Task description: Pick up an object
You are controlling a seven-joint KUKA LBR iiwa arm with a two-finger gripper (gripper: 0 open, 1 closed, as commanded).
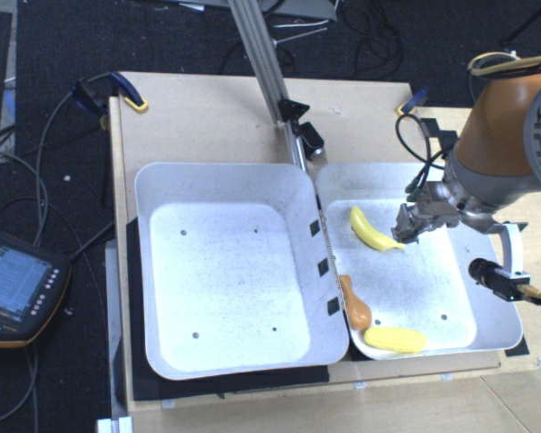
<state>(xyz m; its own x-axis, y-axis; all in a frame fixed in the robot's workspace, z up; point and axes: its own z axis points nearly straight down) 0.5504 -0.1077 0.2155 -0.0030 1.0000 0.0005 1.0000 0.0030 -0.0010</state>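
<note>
Jaws low inside right bin (451, 327), tips just beside right end of curved banana (372, 230), maybe touching; spread of jaws impossible to tell, dark and blurred. Banana lying flat on bin floor, not lifted, in far-left part of right bin. Grey wrist and orange band (500, 124) rising above right bin's far-right side. Orange spoon-like piece (355, 307) along right bin's left wall. Yellow lemon-like lump (396, 338) at right bin's near edge. Left bin (221, 273) touching right bin on tabletop (207, 120).
</note>
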